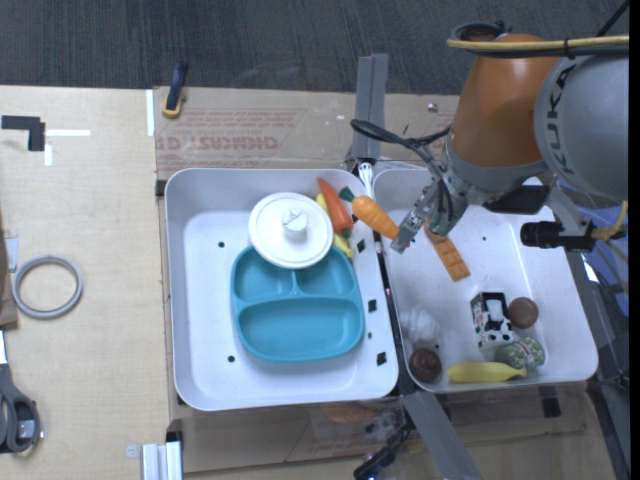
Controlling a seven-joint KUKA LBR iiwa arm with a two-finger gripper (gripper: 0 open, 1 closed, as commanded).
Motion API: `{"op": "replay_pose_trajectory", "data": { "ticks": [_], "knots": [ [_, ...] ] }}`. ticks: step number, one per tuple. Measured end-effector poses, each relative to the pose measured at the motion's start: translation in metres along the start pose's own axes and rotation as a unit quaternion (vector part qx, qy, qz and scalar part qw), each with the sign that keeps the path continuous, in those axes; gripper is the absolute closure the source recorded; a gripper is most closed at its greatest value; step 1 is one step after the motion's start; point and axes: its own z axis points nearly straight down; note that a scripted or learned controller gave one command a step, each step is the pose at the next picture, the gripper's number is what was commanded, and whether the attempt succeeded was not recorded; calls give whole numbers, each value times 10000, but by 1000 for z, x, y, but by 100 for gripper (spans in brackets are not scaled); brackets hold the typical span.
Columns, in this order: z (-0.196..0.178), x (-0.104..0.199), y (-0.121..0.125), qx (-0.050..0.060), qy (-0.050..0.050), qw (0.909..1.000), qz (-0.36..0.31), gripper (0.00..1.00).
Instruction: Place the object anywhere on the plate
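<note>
1. Gripper (408, 236) hangs over the rim between the two bins; whether its jaws are open or closed, cannot tell.
2. Orange carrot (374, 215) touches the fingertip on its left side, over the left bin's (190, 298) edge; grip unclear.
3. Further left: white round lid (291, 230), overlapping blue divided plate (297, 313).
4. Right and below, in right bin (560, 298): orange block (451, 257), banana (483, 372).
</note>
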Motion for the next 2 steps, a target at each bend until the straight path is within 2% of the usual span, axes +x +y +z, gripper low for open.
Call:
{"op": "replay_pose_trajectory", "data": {
  "ticks": [1,2],
  "knots": [
    [-43,91,-5,-9,5,9902,-1399,100],
    [-88,142,0,-13,-2,9880,-1542,100]
  ]
}}
